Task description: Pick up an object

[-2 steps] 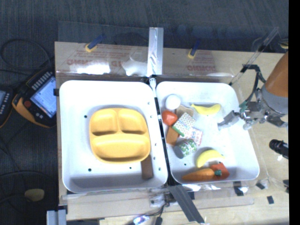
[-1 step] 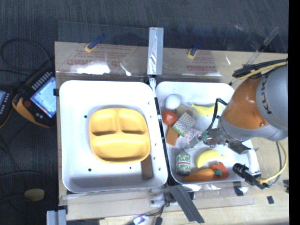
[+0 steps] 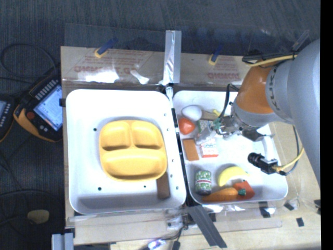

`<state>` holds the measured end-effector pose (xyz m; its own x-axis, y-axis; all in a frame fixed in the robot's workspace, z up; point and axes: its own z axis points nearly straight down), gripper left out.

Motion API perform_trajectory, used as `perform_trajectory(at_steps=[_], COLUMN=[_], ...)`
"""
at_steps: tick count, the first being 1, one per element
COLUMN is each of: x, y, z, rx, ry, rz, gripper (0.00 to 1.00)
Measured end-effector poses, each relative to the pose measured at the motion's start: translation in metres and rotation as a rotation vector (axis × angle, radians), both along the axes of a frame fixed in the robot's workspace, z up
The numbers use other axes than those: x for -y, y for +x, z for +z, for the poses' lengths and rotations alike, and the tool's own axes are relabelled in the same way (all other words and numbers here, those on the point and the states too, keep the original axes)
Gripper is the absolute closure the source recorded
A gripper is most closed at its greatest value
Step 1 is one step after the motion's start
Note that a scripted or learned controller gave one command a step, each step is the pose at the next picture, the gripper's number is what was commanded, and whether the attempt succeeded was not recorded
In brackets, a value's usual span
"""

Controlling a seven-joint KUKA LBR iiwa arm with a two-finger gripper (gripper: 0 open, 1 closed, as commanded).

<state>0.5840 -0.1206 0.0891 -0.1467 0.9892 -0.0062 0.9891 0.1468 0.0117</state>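
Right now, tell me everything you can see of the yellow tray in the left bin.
The yellow tray is a glossy, plastic-looking dish with rounded corners and three compartments: two smaller ones toward the back, one long one toward the front. It lies flat, right side up, about mid-floor in the left bin, and nothing is in it. A brown block sits against its front right corner.

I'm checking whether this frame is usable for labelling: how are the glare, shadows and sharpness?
Camera view: the clear plastic sheet behind the bins throws bright glare; lighting on the white bins is even, shadows soft; the yellow tray is fairly sharp, while the small items around the tool look soft and blurred.
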Motion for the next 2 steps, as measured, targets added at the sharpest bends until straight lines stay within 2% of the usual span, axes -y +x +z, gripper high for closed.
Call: perform_trajectory(at_steps=[1, 2], x=[0.0, -0.081], y=[0.0, 0.0], z=[0.01, 0.107], rx=[-0.002, -0.014], ry=[0.001, 0.003], rz=[0.0, 0.025], gripper=[1.0, 1.0])
